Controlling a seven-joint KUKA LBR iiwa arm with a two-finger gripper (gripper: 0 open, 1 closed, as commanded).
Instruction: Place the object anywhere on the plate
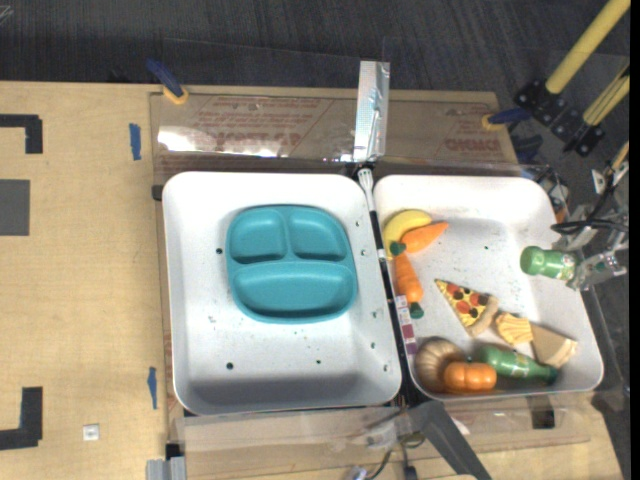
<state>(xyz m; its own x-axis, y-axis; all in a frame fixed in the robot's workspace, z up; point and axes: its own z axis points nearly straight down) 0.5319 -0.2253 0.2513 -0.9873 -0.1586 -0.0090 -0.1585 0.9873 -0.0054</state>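
The teal divided plate (291, 263) lies in the middle of the left bin (190, 298) with nothing on it. At the right edge of the right bin (500, 196), my gripper (577, 265) reaches in from the right. It is shut on the right end of a green toy cylinder (545, 261), which lies sideways, seemingly above the bin floor. Plate and gripper are far apart, with the bin divider between them.
Toy food lies in the right bin: a banana (404, 223), two carrots (427, 235) (407, 279), a pizza slice (465, 302), a beige wedge (553, 348), a green vegetable (517, 364) and an orange piece (470, 376). A metal post (372, 108) stands behind the bins.
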